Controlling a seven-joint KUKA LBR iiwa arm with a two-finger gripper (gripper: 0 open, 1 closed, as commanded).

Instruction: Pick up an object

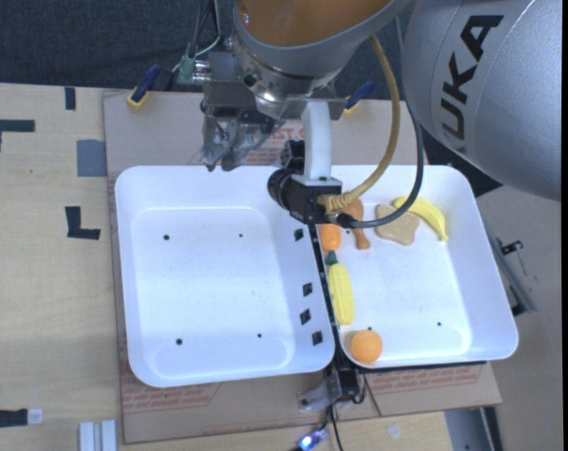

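Looming closest to my camera, the grey-and-orange arm [491, 54] reaches in from the right, over the far side of the bench. Below it the left bin [209, 280] and right bin [416, 299] sit side by side. The gripper [224, 150] hangs over the left bin's far rim, holding nothing I can see; spread or pressed together, I cannot tell. All the objects lie in the right bin: a corn cob [340, 292] along its left wall, a banana [427, 216] far back, and an orange ball [366, 347] in the near left corner.
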